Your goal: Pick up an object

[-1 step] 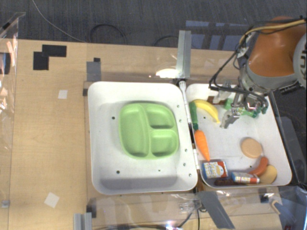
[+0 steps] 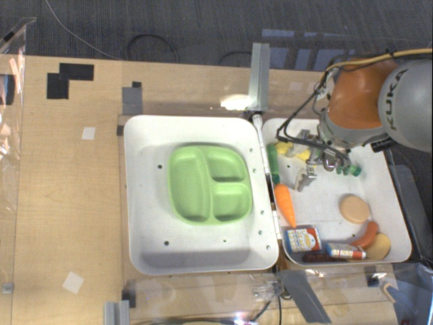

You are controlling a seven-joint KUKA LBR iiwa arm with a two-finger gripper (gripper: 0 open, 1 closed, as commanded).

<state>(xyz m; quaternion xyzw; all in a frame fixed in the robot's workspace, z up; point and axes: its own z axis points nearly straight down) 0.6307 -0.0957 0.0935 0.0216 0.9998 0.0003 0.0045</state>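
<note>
My gripper (image 2: 307, 178) hangs over the upper left part of the right bin (image 2: 396, 202), under the grey arm with its orange band. Just left of and below it lies an orange carrot (image 2: 285, 205). A green stick-shaped item (image 2: 272, 160) lies along the bin's left wall, and a yellow item (image 2: 298, 154) sits just above the gripper, partly hidden by the wrist. A small dark green piece (image 2: 350, 170) lies to the gripper's right. I see nothing lifted off the bin floor.
Lower in the right bin are a tan round disc (image 2: 354, 209), a reddish sausage (image 2: 366, 233), a tan lump (image 2: 380, 246), a small printed box (image 2: 302, 238) and a red-and-white tube (image 2: 344, 252). The left bin (image 2: 145, 181) holds a green divided plate (image 2: 208, 184).
</note>
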